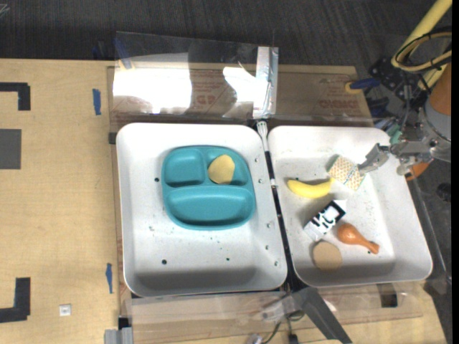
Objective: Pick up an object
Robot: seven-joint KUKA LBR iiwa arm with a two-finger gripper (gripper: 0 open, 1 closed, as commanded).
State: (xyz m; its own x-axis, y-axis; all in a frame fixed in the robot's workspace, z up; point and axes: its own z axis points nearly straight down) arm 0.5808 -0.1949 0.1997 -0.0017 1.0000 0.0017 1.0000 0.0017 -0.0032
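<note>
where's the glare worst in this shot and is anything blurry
In the camera view the strongest glare sits on the clear plastic sheet behind the left white bin, washing it to white; the teal divided plate and yellow banana read sharp, while the grey gripper looks slightly soft.

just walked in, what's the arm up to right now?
The grey KUKA arm's gripper sits over the upper right of the right white bin, next to a small patterned block. Nearby lie a yellow banana, a black-and-white card, an orange drumstick-shaped toy and a tan round piece. The left white bin holds a teal divided plate with a yellow round piece.
</note>
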